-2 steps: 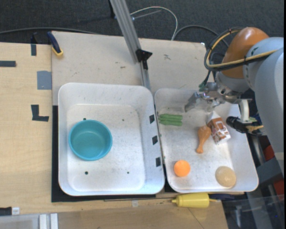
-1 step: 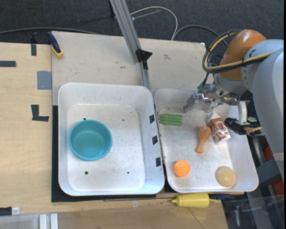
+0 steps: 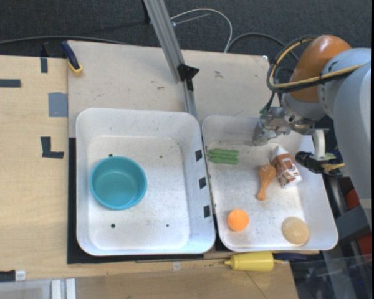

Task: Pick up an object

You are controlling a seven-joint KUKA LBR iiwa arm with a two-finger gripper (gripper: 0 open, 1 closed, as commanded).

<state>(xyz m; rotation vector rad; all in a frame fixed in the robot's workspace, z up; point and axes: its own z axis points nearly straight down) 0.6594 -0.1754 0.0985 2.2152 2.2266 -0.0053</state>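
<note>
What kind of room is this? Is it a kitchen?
Probably not a kitchen, more likely a robot lab. A robot arm reaches over two white bins of toy food, like a toy drumstick, and cables trail behind the bench.

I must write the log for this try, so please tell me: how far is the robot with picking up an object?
Nothing looks done yet: the green item, orange drumstick-like toy, small carton, orange ball and pale round item all lie in the right bin, the blue bowl in the left bin. In hand: the gripper sits over the right bin's far edge, with no object seen in it. The grasp and lift remain.
</note>
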